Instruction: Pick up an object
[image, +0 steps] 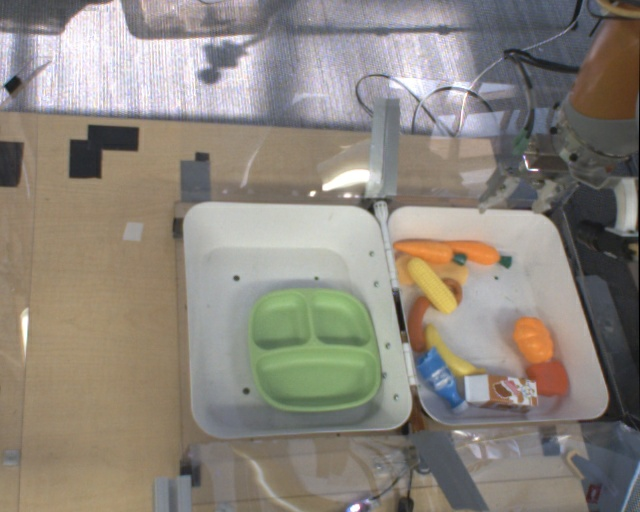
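Note:
The right bin (570, 300) holds several toy foods. An orange carrot (445, 250) lies along the back, with a yellow corn cob (430, 285) just in front of it. A banana (450, 352) and a blue packet (438, 375) sit at the front left. A small carton (505, 390), a red tomato (547, 378) and an orange fruit (533, 338) are at the front right. My gripper (520, 192) hangs above the bin's back edge, open, its fingers spread with nothing between them, well clear of every object.
A green divided plate (315, 348) lies in the left bin (210, 300). A metal post (384, 150) stands behind the divider between the bins. Cables (440, 100) loop behind the right bin.

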